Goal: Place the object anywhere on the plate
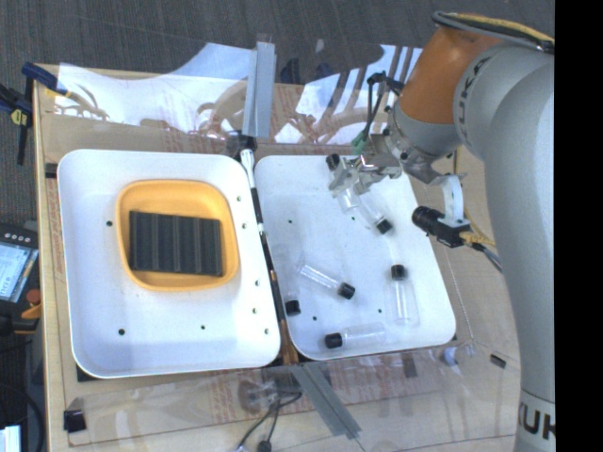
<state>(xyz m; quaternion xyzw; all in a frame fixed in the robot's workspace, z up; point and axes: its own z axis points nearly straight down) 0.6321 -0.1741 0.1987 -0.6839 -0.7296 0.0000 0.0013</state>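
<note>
Arm (490,92) reaches in from the right, jaws low over the upper part of the right bin (283,196). Cannot tell whether the jaws are apart or together; too small and cluttered there. Clear vial (363,210) with a black cap lies just under and beside the jaws, likely the object being gone for, though contact is unclear. More capped vials are scattered in the same bin: one near the middle (325,281), one upright-ish at right (402,295), one near the front edge (350,334).

Plate (141,201) is yellow with a dark ribbed insert, sitting in the left bin (85,328), well apart from the vials.

Judgement: step in hand is the pick. Do it well by centring on the vial body, across its long axis, not on the cap; the clear plastic looks slick and will roll. Lift clear of the bin divider before crossing left, then release low over the plate's middle.

Counter (396,403) is pale wood, with tubing and white sheets along the back edge, and a small screen device (14,266) at far left. Dark floor beyond.
</note>
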